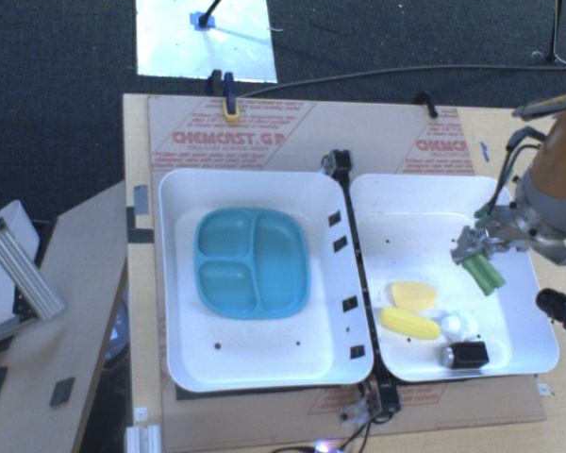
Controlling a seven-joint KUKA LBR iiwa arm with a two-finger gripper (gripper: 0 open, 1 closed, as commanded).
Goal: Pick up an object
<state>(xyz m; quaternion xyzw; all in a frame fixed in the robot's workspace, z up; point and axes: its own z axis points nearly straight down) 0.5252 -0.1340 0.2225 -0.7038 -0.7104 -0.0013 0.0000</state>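
My gripper (474,245) hangs over the right bin (424,223), near its right wall. A green cylinder-shaped object (485,275) lies tilted directly below and against the gripper's tip; whether it is gripped or just resting under it is unclear. Lower in the same bin lie a pale yellow rounded piece (413,295), a yellow banana-like object (410,324), a small white object (453,326) and a black object (468,354).
The left bin (184,347) holds a teal divided plate (253,260). A black divider with clips (351,272) runs between the bins. The grey and orange arm (557,187) reaches in from the right, over the right bin's edge.
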